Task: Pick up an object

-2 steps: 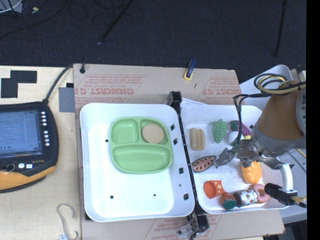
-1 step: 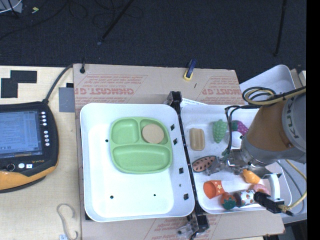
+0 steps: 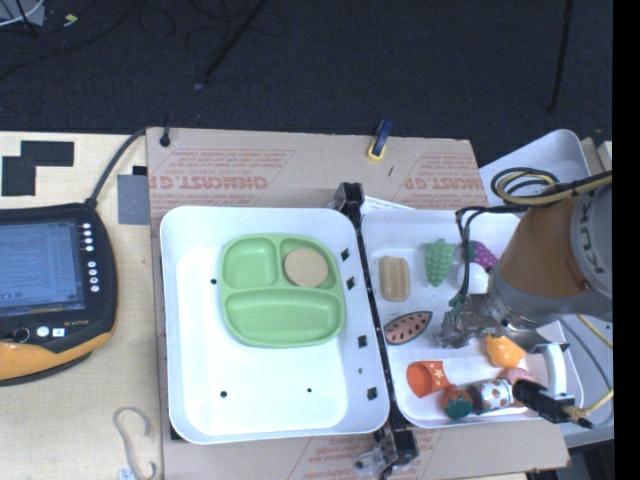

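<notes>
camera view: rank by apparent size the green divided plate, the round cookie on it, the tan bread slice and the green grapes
1. green divided plate, by far largest
2. round cookie
3. tan bread slice and green grapes: look about alike, so I won't rank them

Beyond the far edge of my bench (image 3: pixel 60 153) I see dark carpeted floor (image 3: pixel 330 53) with black cables (image 3: pixel 235 28) trailing over it. The bench top is pale wood, covered mid-way by brown cardboard (image 3: pixel 300 173).

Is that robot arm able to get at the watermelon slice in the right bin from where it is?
Probably yes. The gripper hangs low in the right bin, just right of the watermelon slice, which lies flat with nothing on top and open floor around it.
</notes>
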You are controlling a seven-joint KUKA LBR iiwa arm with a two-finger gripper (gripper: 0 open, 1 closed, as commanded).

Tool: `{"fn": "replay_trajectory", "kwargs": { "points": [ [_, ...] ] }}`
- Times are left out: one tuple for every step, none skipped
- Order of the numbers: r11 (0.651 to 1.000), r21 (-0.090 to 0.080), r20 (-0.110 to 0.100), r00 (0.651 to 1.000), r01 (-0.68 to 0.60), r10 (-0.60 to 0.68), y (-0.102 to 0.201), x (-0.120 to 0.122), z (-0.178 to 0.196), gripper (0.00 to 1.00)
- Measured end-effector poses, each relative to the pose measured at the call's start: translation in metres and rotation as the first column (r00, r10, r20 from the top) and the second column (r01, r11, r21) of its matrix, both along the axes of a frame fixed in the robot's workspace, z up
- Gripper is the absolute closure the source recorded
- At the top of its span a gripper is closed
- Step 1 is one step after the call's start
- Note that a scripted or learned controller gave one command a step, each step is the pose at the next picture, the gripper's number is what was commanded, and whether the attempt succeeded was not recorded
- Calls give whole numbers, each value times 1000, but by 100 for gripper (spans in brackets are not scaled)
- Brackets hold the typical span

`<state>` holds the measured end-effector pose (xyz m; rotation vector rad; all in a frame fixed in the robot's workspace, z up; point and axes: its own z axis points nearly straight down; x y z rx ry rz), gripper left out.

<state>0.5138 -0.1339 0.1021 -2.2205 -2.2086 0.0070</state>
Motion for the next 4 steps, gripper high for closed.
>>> {"fn": "replay_trajectory", "kwargs": {
  "points": [
    [1000,-3,9,1000,-7,7,9,4,53,100],
    [1000,-3,9,1000,-6,6,10,-4,99,100],
    [1000,-3,8,1000,-6,6,9,-3,126,100],
    [1000,0,3,1000,-9,9,61,-19,118,100]
  ]
}}
